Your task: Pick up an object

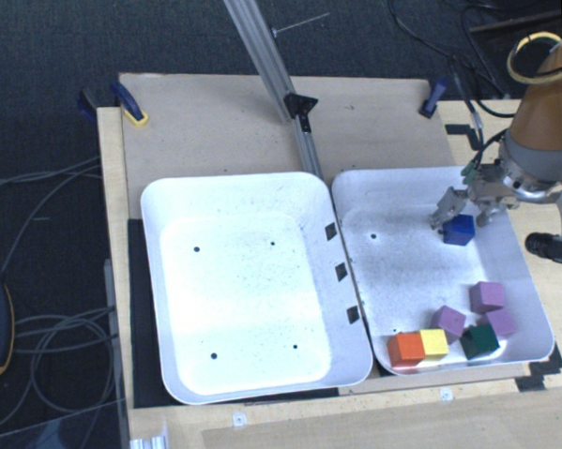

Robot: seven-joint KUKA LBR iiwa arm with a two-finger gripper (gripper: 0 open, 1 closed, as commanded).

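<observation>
From above, the arm (pixel 539 130) reached in over the right bin (pixel 397 278), its gripper (pixel 470 209) low over the bin's upper right part. The fingers (pixel 447 210) were spread, and a blue cube (pixel 459 230) sat just below them, touching or nearly so; whether they actually pinched it could not be told. The rest of the blocks lay clustered in that bin's lower right corner, well apart from the blue cube: an orange cube (pixel 407 347) beside a yellow one (pixel 434 343), a green cube (pixel 478 341), and three purple blocks (pixel 489 297) near them. The left bin (pixel 171 272) lay alongside, well apart from the blue cube.
</observation>
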